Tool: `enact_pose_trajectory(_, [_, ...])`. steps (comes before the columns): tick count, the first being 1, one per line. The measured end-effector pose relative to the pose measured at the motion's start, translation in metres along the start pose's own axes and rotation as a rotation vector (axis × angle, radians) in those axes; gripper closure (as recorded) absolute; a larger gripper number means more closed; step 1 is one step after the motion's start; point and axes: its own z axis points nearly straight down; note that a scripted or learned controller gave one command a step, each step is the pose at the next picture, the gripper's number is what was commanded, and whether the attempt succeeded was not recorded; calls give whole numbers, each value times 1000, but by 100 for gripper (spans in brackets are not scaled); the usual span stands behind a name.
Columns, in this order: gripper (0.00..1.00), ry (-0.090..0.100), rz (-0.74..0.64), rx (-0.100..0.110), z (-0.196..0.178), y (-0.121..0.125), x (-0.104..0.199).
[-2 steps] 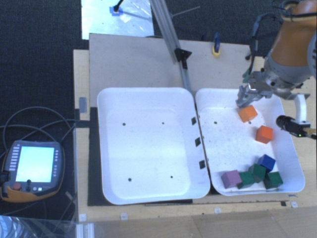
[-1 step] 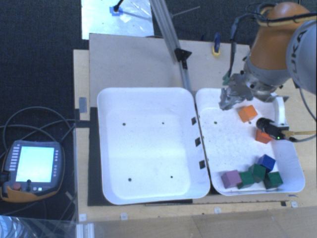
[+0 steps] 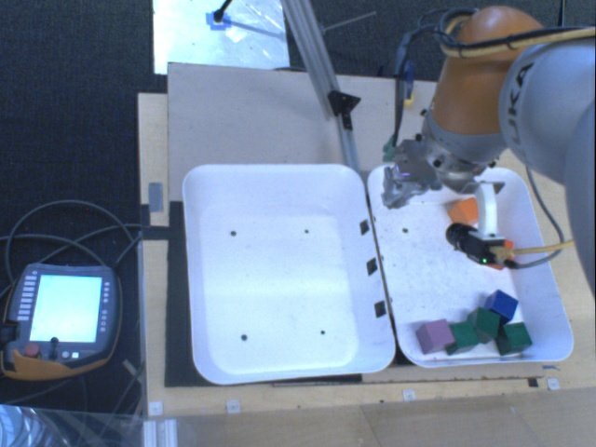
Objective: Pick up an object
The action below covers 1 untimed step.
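the grey arm point(image 3: 531, 82) reaches in from the right, its orange band sitting above the wrist, and bends down over the far end of the right bin point(image 3: 419, 273). the claw point(image 3: 402, 192) hangs at that bin's far left corner, just beside the wall it shares with the left bin point(image 3: 279, 277). the claw reads as a blurred grey mass from this slant, so i cannot tell whether it is open, closed or gripping anything.

the things to pick all lie in the right bin. an orange object point(image 3: 463, 210) sits near the far end, just to the right of the claw and apart from it, partly hidden by the robot's own hardware. the others are bunched in the near right corner, well apart from the claw: a blue block point(image 3: 501, 304) lies farthest back in the bunch, a cluster of green blocks point(image 3: 484, 324) lies just in front of it and touching it, and a purple block point(image 3: 433, 335) lies at the left end of the bunch, against a green one.

the left bin shows a few small dark dots on its floor. both bins rest side by side on the pale table point(image 3: 251, 110). a metal pole point(image 3: 312, 45) slants up from the table behind the bins. a handheld control unit point(image 3: 60, 319) with a lit screen lies on the dark floor at the left, its cable looping around it
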Motion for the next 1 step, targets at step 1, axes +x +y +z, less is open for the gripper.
enact_pose_trajectory(1, [100, 1, -1, 1, 13, 4, 56])
